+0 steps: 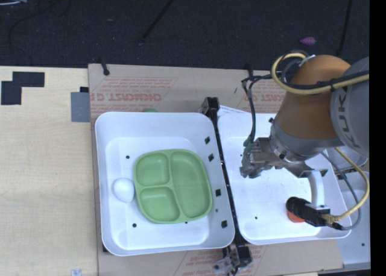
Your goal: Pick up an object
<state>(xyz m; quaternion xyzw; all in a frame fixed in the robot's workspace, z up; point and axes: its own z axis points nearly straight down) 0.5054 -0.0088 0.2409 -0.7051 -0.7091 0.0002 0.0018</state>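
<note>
My gripper [249, 169] hangs low over the left part of the right bin [265, 223], close to the divider between the two bins. I see nothing held in it. A small orange-red object [294, 215] lies near the right bin's front right, partly hidden by the robot's own parts. In the left bin [151, 122] rests a green divided plate [172, 184], and a white egg-shaped object [123, 190] sits against the plate's left edge.
The grey arm with its orange band [310, 97] covers the right bin's back right. Both bins stand on a brown cardboard sheet [157, 88] on the pale bench. A black clamp [210, 105] sits at the far end of the divider.
</note>
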